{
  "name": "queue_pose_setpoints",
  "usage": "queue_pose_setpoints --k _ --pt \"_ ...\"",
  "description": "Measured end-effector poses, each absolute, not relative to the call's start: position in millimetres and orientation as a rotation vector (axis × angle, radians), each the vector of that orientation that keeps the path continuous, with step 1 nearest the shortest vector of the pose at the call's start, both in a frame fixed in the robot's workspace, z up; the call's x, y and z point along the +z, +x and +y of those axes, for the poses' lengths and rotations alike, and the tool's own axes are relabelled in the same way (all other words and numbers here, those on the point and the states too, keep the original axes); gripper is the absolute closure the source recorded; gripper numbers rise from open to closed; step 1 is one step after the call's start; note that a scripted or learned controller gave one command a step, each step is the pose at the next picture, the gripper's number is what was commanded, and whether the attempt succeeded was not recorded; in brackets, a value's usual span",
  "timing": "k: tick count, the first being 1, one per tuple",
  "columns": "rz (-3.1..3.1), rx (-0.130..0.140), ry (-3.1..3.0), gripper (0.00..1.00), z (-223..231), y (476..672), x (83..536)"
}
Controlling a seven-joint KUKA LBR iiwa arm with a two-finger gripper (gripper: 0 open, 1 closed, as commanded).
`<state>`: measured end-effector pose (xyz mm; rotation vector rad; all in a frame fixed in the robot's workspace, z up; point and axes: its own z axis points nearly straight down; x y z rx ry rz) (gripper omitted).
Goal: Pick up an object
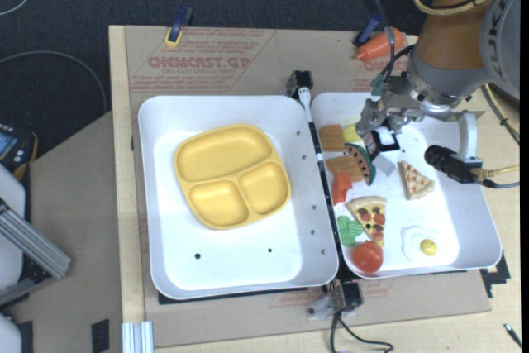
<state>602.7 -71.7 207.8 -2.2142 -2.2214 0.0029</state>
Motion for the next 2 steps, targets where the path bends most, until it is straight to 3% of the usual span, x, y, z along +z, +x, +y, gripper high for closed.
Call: queue_pose_setpoints --k 2 --pt "-2.222 0.003 -2.214 1.0 22.5 549.5 209.3"
